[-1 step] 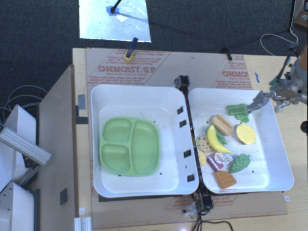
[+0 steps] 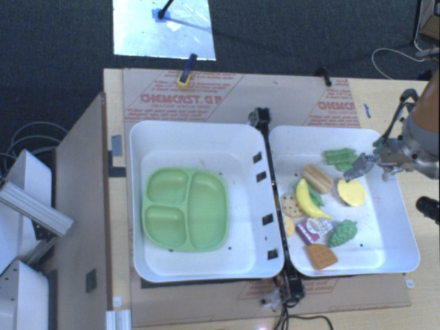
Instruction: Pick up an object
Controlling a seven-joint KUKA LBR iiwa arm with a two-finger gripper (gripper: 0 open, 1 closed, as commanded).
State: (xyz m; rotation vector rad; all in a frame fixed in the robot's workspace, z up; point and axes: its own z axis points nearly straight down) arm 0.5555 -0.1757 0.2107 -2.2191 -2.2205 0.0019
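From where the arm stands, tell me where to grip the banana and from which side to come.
Grip the banana across its narrow width near mid-length, coming straight down from above. It lies flat, running diagonally, so the fingers should close across the long axis. A cookie sits on its left and a green piece on its right, so there is little room; I would aim for the lower half.

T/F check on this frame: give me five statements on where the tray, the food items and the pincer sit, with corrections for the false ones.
1. The green tray lies in the left bin. True.
2. The banana lies in the left bin. False: it lies in the right bin, beside the hot dog.
3. The pincer is over the right bin. True.
4. The pincer hangs above the green tray. False: it is by the yellow slice, far from the tray.
5. The arm comes in from the view's right. True.
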